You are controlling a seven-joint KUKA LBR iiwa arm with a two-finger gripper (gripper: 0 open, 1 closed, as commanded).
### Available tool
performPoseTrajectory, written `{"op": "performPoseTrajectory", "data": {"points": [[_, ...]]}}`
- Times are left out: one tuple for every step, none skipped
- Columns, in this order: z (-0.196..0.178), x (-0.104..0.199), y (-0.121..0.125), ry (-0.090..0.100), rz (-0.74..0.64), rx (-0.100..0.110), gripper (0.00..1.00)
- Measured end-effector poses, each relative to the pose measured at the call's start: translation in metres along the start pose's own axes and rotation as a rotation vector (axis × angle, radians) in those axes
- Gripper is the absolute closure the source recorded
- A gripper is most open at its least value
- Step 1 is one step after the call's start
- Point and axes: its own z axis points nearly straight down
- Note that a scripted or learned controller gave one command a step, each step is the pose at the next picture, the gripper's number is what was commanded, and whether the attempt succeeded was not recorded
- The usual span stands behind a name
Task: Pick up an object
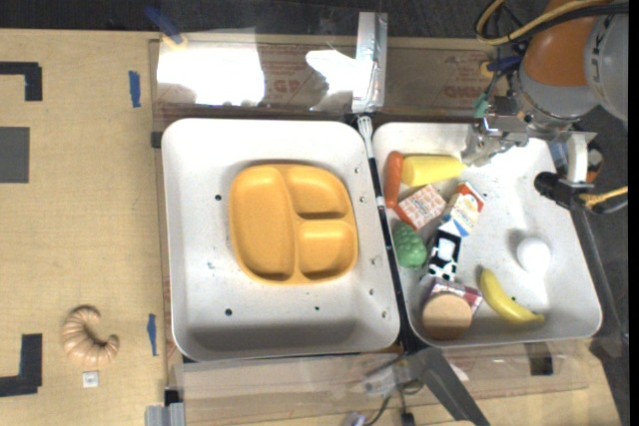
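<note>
- The right-hand shallow white bin [574,244] holds the candidates for picking, most of them bunched against its left wall: a yellow block [431,169] lying on its side beside an orange carrot-shaped piece [393,175], a red-and-white printed carton [421,206], a smaller orange-and-white packet [463,210], a green knobbly ball [409,245], a black-and-white patterned box [443,256] and a tan round bun-like piece [447,312] at the near edge.
- A yellow plastic banana [507,298] and a white egg-shaped object [533,252] lie apart from that cluster on open bin floor, so I judge them easier to reach cleanly than the pieces packed close together.
- The left-hand white bin [190,214] carries a yellow compartment tray [293,219] set centrally, likely as a drop-off place.
- A tan curled croissant-like toy [90,335] lies out on the pale wooden worktop [70,214], well apart from both bins.
- The grey arm with its orange band [564,45] reaches in from the right and bends down over the far right corner of the right bin; the gripper [487,140] hangs near the bin's far rim, just beside the yellow block.
- Whether the jaws are apart or together cannot be told from this angle, and nothing is seen between them.
- Judged from this, no object has yet been picked; the pose looks like an approach or hover.
</note>
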Motion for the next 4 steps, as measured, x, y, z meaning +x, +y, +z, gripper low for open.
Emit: {"op": "performPoseTrajectory", "data": {"points": [[0.071,-0.067,-0.042,-0.002,-0.014,-0.001,1.00],[0.052,-0.029,-0.050,0.003,0.046,0.007,1.00],[0.052,-0.030,-0.051,0.002,0.048,0.008,0.00],[0.065,0.024,-0.038,-0.024,-0.153,-0.007,0.00]]}}
